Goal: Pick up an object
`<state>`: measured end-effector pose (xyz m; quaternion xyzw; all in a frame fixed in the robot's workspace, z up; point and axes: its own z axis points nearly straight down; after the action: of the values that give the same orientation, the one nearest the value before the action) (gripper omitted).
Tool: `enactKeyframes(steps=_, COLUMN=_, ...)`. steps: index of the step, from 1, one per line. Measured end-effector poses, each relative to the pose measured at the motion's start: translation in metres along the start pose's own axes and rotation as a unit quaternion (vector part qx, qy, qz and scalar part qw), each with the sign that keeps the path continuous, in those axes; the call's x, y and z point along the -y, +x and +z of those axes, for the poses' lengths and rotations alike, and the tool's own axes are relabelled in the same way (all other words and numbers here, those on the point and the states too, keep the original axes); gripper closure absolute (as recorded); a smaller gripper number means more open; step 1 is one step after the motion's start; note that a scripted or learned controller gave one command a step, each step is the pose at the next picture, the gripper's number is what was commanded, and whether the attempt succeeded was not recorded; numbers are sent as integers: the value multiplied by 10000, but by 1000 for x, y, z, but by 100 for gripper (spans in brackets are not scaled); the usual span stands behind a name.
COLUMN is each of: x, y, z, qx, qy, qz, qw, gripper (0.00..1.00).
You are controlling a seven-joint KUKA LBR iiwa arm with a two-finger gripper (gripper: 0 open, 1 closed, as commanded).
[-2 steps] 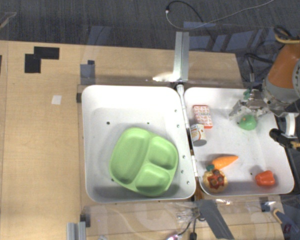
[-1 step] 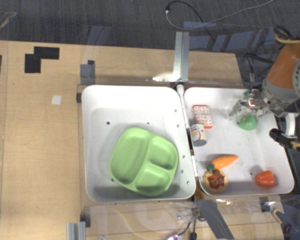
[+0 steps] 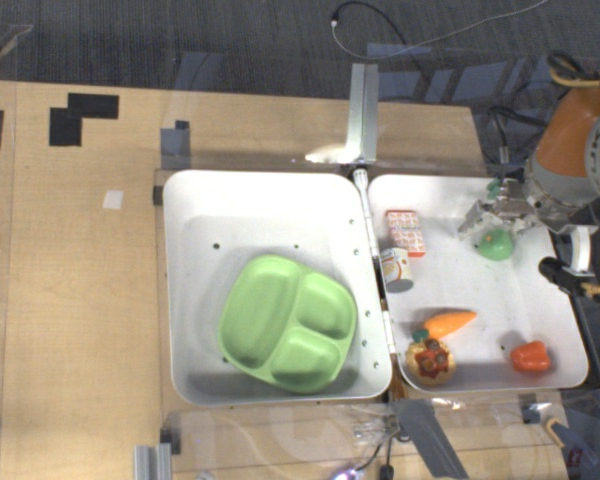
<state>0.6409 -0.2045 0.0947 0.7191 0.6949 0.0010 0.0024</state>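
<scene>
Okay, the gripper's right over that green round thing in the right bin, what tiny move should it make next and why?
Probably a short straight descent. The gripper sits directly above the small round green object in the right white bin, the object partly hidden beneath it and nothing crowding it, so lowering looks sensible before any closing.

The divided plate (image 3: pixel 288 323) lies in the left bin (image 3: pixel 195 268); carton (image 3: pixel 405 233), carrot (image 3: pixel 449 322) and can (image 3: pixel 395 268) in the right bin (image 3: pixel 550 308).

Setting: robotics lab. Evidence: pale wood tabletop (image 3: pixel 70 298) carrying two white bins (image 3: pixel 270 193) fixed side by side with metal brackets (image 3: pixel 364 108); black tape marks (image 3: pixel 80 118) on the wood; grey carpet (image 3: pixel 180 13) with a loose black cable (image 3: pixel 430 28); grey-and-orange arm (image 3: pixel 575 143) at right; toy food, such as a plastic carrot (image 3: pixel 450 322), as test items.
</scene>
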Motion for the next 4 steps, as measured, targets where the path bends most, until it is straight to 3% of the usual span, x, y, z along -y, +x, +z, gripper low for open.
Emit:
enactKeyframes(steps=1, x=-3, y=1, z=-13, qx=14, qy=-33, qz=-31, qw=10000, gripper=100)
enactKeyframes(steps=2, x=-3, y=1, z=-13, qx=14, qy=-31, qz=-36, qw=10000, gripper=0)
enactKeyframes(steps=3, x=27, y=-1, z=6, qx=1, qy=-25, qz=-563, qw=9984, gripper=0)
enactKeyframes(steps=4, x=24, y=1, z=-7, qx=-1, qy=-63, qz=-572, qw=9983, gripper=100)
